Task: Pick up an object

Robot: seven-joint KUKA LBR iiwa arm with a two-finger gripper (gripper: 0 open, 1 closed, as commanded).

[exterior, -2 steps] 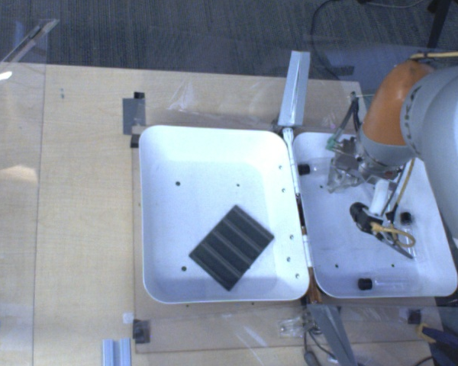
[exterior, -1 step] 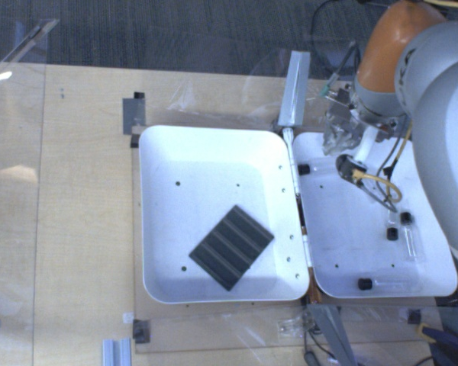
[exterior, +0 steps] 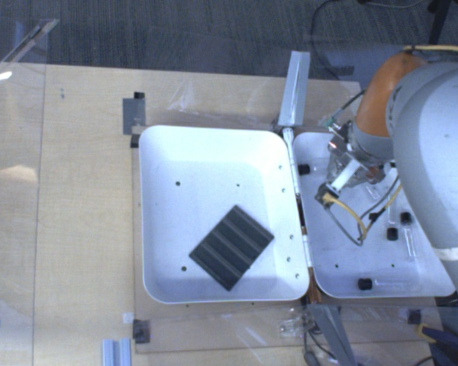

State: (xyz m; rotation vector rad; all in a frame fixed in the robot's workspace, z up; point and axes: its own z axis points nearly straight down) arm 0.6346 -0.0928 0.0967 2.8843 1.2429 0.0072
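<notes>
Clearly, from the camera view, the dark grey ridged rectangular block point(exterior: 232, 247) lies flat and slanted in the left shallow white bin point(exterior: 160, 204). The arm's gripper point(exterior: 345, 162) hangs over the right white bin point(exterior: 427, 284), well apart from the block. How far open it is cannot be told, and nothing shows in its grasp. With 1 clear candidate, it should probably cross over, turn to span the block's narrower width, and descend squarely.

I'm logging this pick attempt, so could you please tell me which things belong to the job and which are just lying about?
Job: dark ribbed block in the left bin; end effector over the right bin.
Lying about: metal bar behind the bins; black cable on the floor.
</notes>
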